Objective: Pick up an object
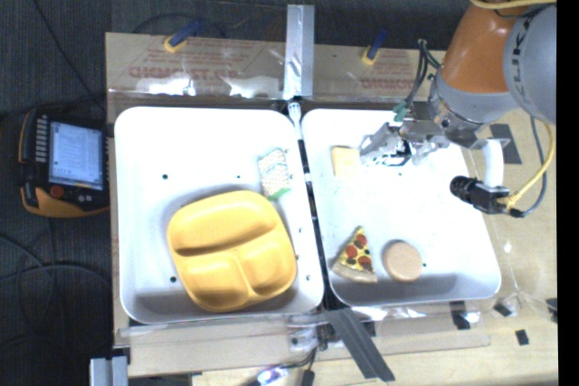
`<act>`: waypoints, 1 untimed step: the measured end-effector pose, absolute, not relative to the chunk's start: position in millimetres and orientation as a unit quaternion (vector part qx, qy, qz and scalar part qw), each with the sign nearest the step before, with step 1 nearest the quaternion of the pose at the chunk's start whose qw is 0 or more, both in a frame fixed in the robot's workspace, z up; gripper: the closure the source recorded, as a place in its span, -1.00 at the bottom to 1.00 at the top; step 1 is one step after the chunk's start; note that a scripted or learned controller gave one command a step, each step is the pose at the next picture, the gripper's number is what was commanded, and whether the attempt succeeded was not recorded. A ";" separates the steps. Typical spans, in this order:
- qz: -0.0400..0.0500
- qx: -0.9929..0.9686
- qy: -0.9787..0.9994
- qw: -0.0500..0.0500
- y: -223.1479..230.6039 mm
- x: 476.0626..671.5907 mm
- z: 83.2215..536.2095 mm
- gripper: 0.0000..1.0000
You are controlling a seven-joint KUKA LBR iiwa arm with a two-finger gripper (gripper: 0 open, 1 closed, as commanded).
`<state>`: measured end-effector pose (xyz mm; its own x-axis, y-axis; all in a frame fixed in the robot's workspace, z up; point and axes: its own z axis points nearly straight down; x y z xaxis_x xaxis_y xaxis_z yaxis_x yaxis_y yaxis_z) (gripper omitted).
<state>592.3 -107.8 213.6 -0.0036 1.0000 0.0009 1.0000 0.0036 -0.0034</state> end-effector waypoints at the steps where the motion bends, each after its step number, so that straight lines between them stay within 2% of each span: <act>1: -0.003 -0.686 -0.728 -0.009 -178.0 649.6 110.9 -1.00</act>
